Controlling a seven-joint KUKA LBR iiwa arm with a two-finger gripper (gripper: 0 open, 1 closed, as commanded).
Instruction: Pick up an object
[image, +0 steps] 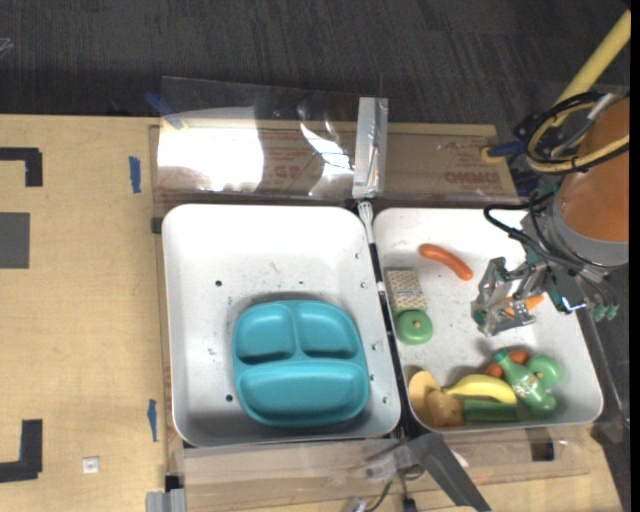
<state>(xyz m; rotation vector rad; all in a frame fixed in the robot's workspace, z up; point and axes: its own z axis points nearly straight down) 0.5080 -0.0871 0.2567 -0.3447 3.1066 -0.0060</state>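
- Objects for picking lie in the right bin (590, 385): an orange carrot-like piece (446, 260) near the bin's far side, a small speckled tan block (405, 289) by the left wall, and a green ring-shaped toy (413, 325) just below that block.
- Along the right bin's near edge sits a cluster: a yellow banana (481, 388), a brownish pear-like piece (433, 402) at its left end, a dark green piece (490, 409) beneath the banana, and a light green toy (534, 380) with orange spots to the right, all touching or nearly so.
- The gripper (500, 305) hangs over the middle-right of that bin, between the carrot-like piece above it and the banana cluster below it.
- Metal fingers (492, 290) point down toward the bin floor; a bit of orange shows at the gripper's body, but whether that is a grasped thing or part of the tool cannot be told, and whether the gripper is spread or closed cannot be told either.
- The arm (600, 200) enters from the right, its orange band large at the frame edge, with black and yellow cables looping above it.
- The left bin (190, 250) holds a teal divided tray (298, 362), lying flat toward the near side, with three compartments.
- A clear plastic sheet (260, 150) and a metal strip (369, 148) lie behind the bins on the brown bench (70, 330).
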